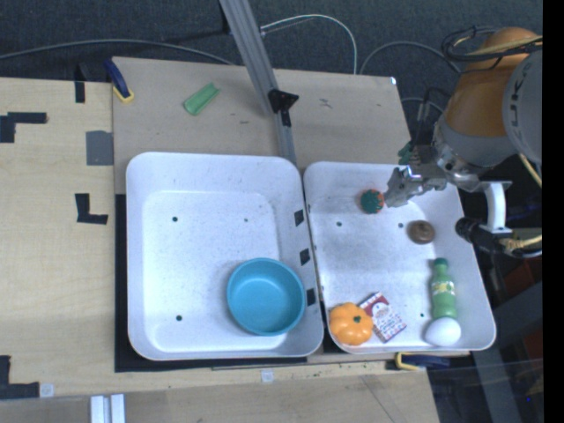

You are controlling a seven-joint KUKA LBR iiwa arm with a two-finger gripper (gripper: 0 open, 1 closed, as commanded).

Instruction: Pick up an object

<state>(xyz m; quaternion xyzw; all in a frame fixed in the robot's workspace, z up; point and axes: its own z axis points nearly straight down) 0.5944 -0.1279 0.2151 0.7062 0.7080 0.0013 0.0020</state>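
Note:
My gripper point(394, 192) hangs over the far part of the right bin point(352, 263), reaching in from the right. A small green ball with a red patch point(371, 202) lies just left of its tips, close to or touching them. A brown round object point(421, 231) sits nearer on the bin floor. Along the front of the right bin lie a small orange pumpkin point(352, 324), a red and white packet point(384, 315), a green bottle point(442, 289) and a white egg point(442, 331).
The left bin point(176, 192) holds a blue bowl point(265, 295) at its front right. A green block point(200, 99) lies on the bench behind the bins. A grey pole point(256, 51) slants down to the bins' shared edge.

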